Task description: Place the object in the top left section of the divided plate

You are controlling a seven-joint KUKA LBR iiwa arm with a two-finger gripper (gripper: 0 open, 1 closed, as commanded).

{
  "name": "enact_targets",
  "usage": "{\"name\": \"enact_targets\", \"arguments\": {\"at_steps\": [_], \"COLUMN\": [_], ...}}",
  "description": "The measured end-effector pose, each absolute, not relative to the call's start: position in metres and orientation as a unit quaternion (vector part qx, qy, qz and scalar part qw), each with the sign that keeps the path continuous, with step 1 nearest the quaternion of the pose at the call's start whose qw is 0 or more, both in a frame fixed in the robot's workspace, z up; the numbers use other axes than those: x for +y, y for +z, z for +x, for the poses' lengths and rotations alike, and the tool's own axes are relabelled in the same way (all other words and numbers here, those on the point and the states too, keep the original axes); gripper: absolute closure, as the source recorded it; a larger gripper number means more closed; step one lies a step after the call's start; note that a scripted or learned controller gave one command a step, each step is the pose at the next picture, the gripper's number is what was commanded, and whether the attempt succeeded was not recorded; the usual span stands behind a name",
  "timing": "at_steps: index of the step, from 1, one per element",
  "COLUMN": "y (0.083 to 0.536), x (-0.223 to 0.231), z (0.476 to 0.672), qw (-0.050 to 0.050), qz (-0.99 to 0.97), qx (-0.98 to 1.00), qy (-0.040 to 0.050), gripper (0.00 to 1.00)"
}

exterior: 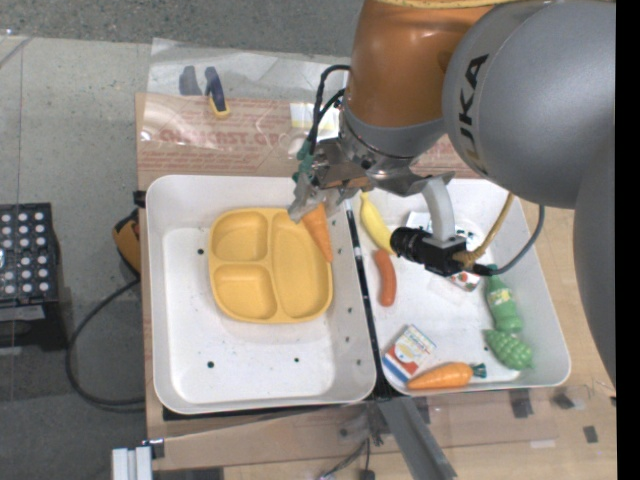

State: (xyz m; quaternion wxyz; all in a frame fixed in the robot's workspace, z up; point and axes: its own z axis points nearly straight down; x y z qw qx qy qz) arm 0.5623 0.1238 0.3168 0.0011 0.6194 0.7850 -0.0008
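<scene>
A yellow divided plate [270, 266] lies in the left bin [180, 368], with two small sections on its left side and one large section on its right. My gripper [312, 206] hangs over the plate's upper right rim, close to the wall between the bins. It is shut on an orange carrot-shaped object [319, 232], which points down and slightly right from the fingers, its tip over the plate's right edge. The plate's top left section [240, 236] has nothing in it.
The right bin [545, 368] holds a banana [373, 220], an orange-red sausage [386, 276], a green bottle [503, 303], a green knobbly toy [510, 349], a carrot [440, 375] and a small box [408, 353]. The arm's bulk covers the bins' back right.
</scene>
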Motion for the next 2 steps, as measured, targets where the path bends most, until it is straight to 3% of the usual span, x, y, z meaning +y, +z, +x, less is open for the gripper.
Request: {"name": "enact_targets", "arguments": {"at_steps": [1, 2], "y": [0.2812, 0.2813], "x": [0.1892, 0.1891], "z": [0.562, 0.562], "qw": [0.0, 0.0], "qz": [0.506, 0.506], "qx": [0.863, 0.863], "qy": [-0.0009, -0.0009], "gripper": [1.0, 0.0]}}
